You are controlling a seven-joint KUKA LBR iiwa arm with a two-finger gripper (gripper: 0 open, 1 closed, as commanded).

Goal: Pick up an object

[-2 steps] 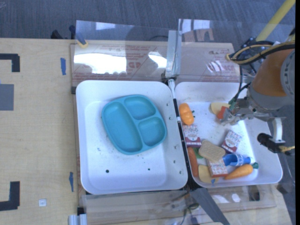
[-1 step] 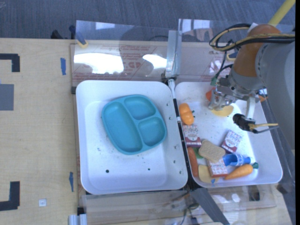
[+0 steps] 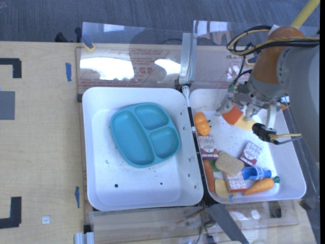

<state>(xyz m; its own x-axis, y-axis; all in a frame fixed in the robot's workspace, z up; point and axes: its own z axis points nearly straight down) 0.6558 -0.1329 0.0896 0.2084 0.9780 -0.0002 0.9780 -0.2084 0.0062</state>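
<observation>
My gripper (image 3: 237, 107) hangs over the far part of the right bin (image 3: 292, 179). An orange block (image 3: 232, 116) lies right under it, with a pale yellow piece (image 3: 247, 124) beside it; I cannot tell whether the block is held. Loose items crowd the near part of that bin: a small orange fruit (image 3: 201, 122), a red-and-white packet (image 3: 207, 146), a tan cracker (image 3: 229, 162), a red packet (image 3: 252, 152), a blue bottle (image 3: 255, 174) and a carrot (image 3: 260, 186).
The left bin (image 3: 101, 182) holds a blue divided plate (image 3: 146, 133). A clear plastic wall (image 3: 132, 60) stands behind both bins. The grey arm (image 3: 299, 80) covers the right bin's far right corner.
</observation>
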